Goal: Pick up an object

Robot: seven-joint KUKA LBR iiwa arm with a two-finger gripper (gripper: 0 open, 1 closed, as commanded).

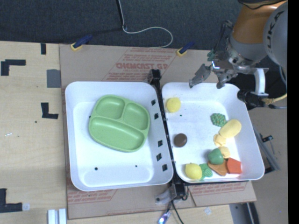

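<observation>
The arm (pixel 261 17) was cut off by the top and right edges, leaving its upper links out of frame. In the right bin (pixel 243 104), the toy pieces (pixel 219 162) at the near corner overlapped, so their separate shapes could not be told. A cable (pixel 140 29) ran off the top edge. The tabletop (pixel 28 125) continued past the left edge.

**A robot test bench in a laboratory**

A research laboratory is indicated rather than a home or shop. A grey and orange industrial arm (pixel 261 22) is mounted at the right edge of the surface (pixel 28 125). Two white bins (pixel 77 171) are set side by side on a cardboard sheet (pixel 135 64) held by clamps (pixel 81 42). Black tape marks (pixel 13 66) are stuck to the surface, and a thin cable (pixel 140 29) is trailed across dark carpet (pixel 56 8). Plastic toy food (pixel 219 155) is gathered in the right bin.
</observation>
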